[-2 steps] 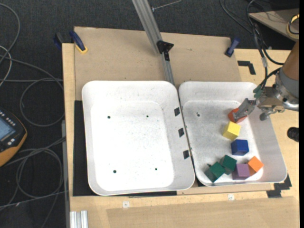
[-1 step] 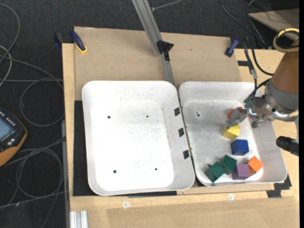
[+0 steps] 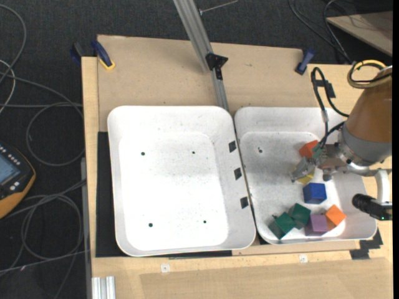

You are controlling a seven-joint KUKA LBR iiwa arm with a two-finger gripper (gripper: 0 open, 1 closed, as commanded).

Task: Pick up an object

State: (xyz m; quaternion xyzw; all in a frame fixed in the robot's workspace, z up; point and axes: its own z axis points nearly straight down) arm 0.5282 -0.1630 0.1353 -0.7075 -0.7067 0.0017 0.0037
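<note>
The end effector [image 3: 307, 167] sat low in the right bin [image 3: 268, 129], over a small yellow object [image 3: 303, 178] beside an orange block [image 3: 308, 148]. Whether it was clenched or released could not be told. Nothing looked lifted yet, so the pick seemed unfinished; blue [image 3: 315, 192], purple [image 3: 318, 223] and green [image 3: 285, 223] blocks lay nearby.

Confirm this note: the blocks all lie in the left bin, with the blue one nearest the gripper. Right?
Not quite. The camera view shows the blocks, including the blue one nearest the gripper, in the right bin, not the left bin.
</note>
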